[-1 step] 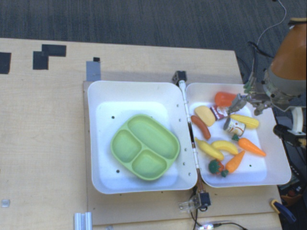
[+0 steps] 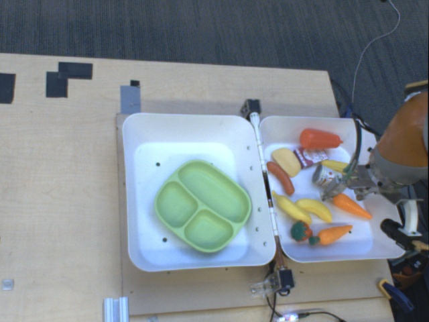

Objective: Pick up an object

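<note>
The right bin (image 2: 382, 245) holds several toy foods: a red pepper (image 2: 320, 138), a pale yellow piece (image 2: 286, 159), a sausage (image 2: 280, 177), two yellow bananas (image 2: 292, 209) (image 2: 316, 210), two carrots (image 2: 352, 207) (image 2: 334, 233) and a small red and green piece (image 2: 299, 231). My gripper (image 2: 333, 188) hangs low in this bin, right next to a small silvery can (image 2: 326, 175) and just left of the upper carrot. I see nothing lifted off the bin floor.
The left bin (image 2: 137, 180) bears a green divided plate (image 2: 203, 205) with three compartments. A ridge with a black clamp (image 2: 251, 106) separates the bins. The arm's orange band (image 2: 410, 136) hangs over the right bin's far right edge. Cables lie at the bench's lower right.
</note>
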You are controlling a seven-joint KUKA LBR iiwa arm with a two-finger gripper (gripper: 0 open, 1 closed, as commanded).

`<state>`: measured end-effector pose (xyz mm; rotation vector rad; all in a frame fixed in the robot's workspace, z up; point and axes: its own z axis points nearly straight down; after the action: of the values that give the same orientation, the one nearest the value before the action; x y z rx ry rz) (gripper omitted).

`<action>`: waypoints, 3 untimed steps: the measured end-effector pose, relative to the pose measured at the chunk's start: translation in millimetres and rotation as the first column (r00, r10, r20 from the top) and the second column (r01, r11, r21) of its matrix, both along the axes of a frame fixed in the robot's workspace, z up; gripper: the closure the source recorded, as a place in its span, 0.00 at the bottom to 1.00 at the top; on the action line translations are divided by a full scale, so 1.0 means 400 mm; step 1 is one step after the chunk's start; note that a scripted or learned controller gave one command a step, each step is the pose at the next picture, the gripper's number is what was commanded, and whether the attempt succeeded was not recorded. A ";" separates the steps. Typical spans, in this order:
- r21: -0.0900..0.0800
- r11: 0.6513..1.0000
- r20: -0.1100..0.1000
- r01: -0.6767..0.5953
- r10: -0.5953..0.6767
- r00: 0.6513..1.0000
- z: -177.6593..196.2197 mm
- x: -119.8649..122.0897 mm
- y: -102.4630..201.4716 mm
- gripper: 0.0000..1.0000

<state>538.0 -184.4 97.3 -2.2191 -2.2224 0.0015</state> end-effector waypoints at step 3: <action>-0.003 1.000 0.012 0.000 0.001 1.000 -0.025 -0.121 0.139 0.00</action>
<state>489.7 -128.9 87.4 -2.2265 -2.2308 -0.0086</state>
